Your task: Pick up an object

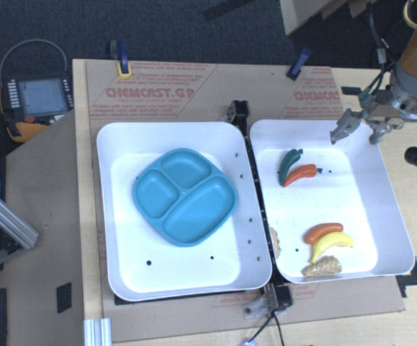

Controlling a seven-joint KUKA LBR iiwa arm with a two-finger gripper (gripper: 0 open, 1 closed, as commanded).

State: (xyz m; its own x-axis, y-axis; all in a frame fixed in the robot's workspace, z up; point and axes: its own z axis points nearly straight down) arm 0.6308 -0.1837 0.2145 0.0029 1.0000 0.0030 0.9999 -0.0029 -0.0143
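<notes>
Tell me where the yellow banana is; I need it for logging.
The yellow banana lies in the right bin, near its front edge, just below an orange toy and above a beige piece.

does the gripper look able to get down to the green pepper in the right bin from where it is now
Probably yes. The open gripper hangs over the right bin's far corner, and the green pepper lies uncovered on the floor, touching only the orange pepper beside it, which could crowd the grasp.

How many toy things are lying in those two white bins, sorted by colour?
Blue: 1, the divided plate
Green: 1, the pepper
Orange: 2, one beside the pepper, one lower down
Yellow: 1, the banana
Tan: 1, the lumpy piece
Total: 6
</notes>
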